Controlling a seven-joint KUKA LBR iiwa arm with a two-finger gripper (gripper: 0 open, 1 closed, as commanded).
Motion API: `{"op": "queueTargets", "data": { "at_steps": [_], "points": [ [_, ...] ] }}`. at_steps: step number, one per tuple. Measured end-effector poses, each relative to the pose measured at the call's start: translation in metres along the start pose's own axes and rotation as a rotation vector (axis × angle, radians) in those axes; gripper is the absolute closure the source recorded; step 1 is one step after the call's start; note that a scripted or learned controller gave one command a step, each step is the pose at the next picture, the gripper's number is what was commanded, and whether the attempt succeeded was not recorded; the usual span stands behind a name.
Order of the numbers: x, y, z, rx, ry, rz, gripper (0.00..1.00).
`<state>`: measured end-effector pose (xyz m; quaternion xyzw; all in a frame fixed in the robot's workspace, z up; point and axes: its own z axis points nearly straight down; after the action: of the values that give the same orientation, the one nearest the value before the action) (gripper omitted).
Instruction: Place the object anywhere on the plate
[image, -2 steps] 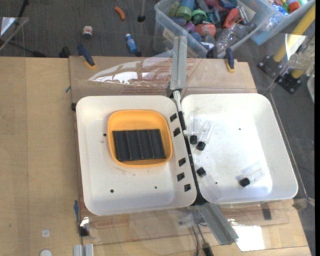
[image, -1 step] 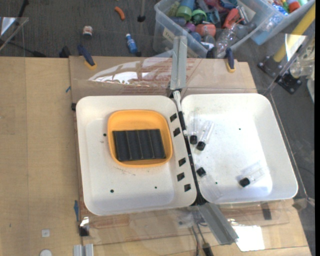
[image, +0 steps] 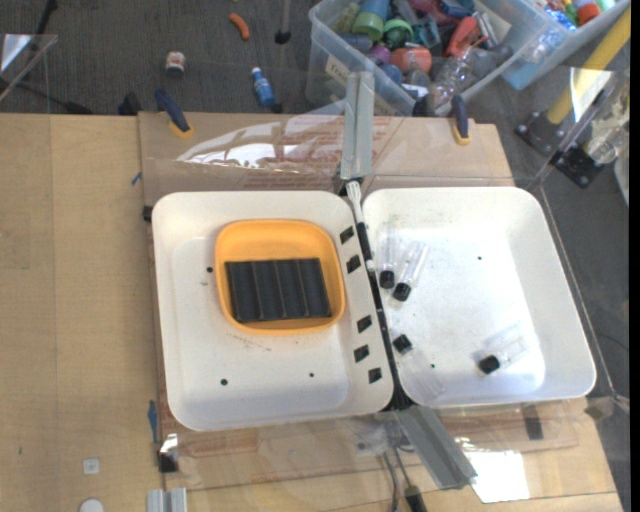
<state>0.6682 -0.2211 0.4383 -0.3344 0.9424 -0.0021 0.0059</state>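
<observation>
We see an orange plate (image: 230, 250) with rounded corners in the left bin (image: 185, 330), slightly back of the bin's middle. A black ribbed slab (image: 278, 290) lies flat on the plate, covering most of its floor and reaching its near rim, with its long side running left to right.

We cannot tell how the pincer stands, nor where the slab lies relative to it.

In the right bin (image: 560, 300), two clear vials with black caps (image: 400, 275) lie together near the seam between the bins. A third capped vial (image: 402, 343) lies nearer the front, just beside the seam, and a fourth (image: 495, 358) lies toward the front right corner, well apart from the others. All of them are well apart from the plate.

Small black tabs (image: 353, 263) line the seam. Both bins rest on the wooden surface (image: 70, 300), and behind it stands a clear tub of coloured toys (image: 420, 40).
</observation>
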Motion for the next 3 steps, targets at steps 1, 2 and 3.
{"op": "queueTargets", "data": {
  "at_steps": [1,2,3],
  "points": [
    [0.0004,-0.0002,0.0004,-0.001,-0.001,-0.406,1.0],
    [0.0002,-0.0001,0.0007,-0.002,-0.001,-0.69,1.0],
    [0.0002,0.0001,0.0012,-0.004,-0.002,-1.065,1.0]
  ]
}}
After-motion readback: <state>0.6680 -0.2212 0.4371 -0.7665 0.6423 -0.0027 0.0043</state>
